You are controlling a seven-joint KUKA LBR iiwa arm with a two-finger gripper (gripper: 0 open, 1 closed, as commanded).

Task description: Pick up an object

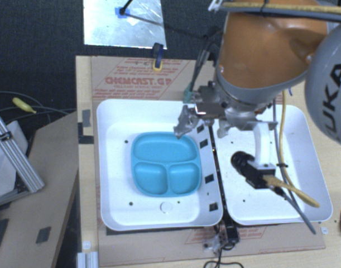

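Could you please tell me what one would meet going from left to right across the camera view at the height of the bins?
Metal rail → left bin → blue plate → right bin.

Blue plate [164,163], centre-left of the frame: smooth plastic, soft sheen. White bins [111,149], glossy plastic too. Beneath them, matt brown cardboard [131,71], printed red. Upper left, a shiny, crinkled metal sheet [103,21]. Orange band [259,43], upper right, polished gloss.
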